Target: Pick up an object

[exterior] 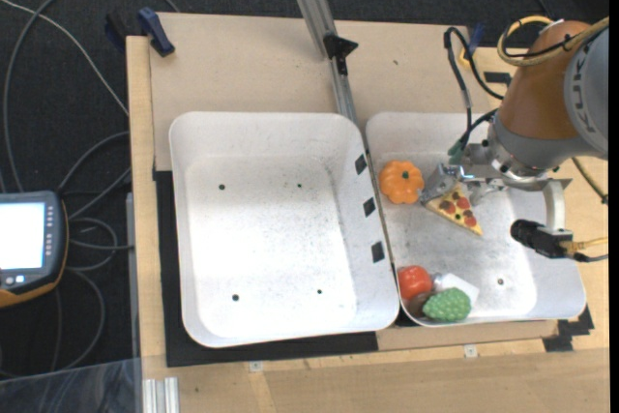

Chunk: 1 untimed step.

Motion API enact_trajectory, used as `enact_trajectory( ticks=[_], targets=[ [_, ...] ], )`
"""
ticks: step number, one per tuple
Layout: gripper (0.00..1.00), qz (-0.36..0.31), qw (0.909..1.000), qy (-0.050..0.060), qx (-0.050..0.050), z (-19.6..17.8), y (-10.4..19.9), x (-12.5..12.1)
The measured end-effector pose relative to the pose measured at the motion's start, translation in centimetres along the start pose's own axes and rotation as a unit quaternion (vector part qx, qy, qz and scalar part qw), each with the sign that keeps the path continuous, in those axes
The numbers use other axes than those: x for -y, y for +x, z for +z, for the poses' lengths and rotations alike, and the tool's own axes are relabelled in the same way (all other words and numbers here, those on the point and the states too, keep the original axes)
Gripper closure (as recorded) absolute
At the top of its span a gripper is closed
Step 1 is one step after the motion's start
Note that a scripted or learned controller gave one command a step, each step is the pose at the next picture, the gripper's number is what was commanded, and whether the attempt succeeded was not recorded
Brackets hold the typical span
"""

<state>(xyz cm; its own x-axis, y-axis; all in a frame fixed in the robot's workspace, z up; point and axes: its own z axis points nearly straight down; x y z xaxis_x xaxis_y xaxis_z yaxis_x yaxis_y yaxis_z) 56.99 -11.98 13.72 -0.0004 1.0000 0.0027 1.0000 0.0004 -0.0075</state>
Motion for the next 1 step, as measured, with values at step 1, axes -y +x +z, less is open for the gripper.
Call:
enact_trajectory(
  ticks=[1],
  targets=[
    [0.0,0.0,1.0,-0.005,0.001,4.22,0.03,-0.22]
  ],
)
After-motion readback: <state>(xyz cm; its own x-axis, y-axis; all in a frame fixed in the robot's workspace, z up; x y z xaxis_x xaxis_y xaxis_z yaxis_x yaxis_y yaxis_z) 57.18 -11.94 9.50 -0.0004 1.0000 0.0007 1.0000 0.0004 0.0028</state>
